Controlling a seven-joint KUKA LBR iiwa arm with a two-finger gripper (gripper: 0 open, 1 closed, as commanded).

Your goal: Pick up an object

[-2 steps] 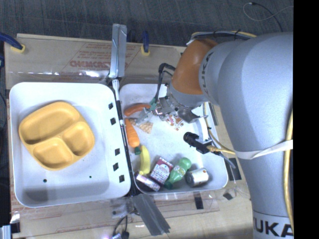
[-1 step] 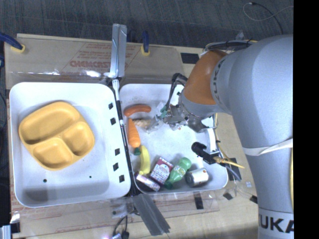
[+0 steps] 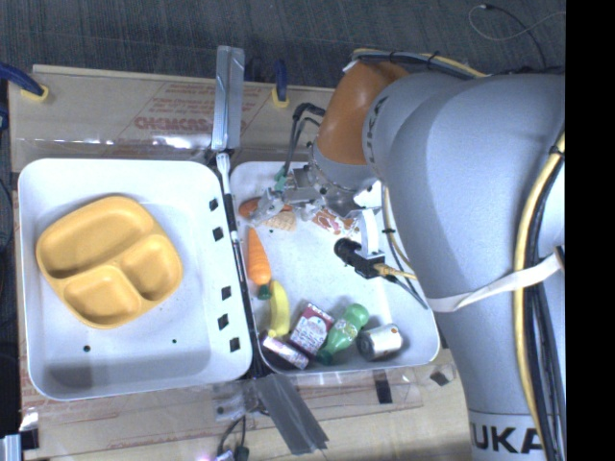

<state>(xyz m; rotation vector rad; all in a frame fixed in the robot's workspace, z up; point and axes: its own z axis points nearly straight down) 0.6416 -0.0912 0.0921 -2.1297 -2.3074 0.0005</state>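
The right bin (image 3: 408,301) holds several small items. An orange carrot (image 3: 258,257) lies by its left wall, with a yellow banana (image 3: 278,306) just below it. Along the front wall sit a red packet (image 3: 310,329), a green bottle (image 3: 344,329), a grey can (image 3: 381,341) and a dark can (image 3: 282,351). My gripper (image 3: 294,196) is low at the bin's back left corner, over a small orange piece (image 3: 250,206), a tan cracker-like piece (image 3: 282,222) and a red-and-white item (image 3: 332,222). I see nothing lifted.
The left bin (image 3: 58,363) holds a yellow divided plate (image 3: 109,257). A metal divider (image 3: 228,94) runs between the bins. The grey arm (image 3: 461,190) covers the right bin's right side, and a black fitting with a cable (image 3: 357,257) hangs over the bin's middle.
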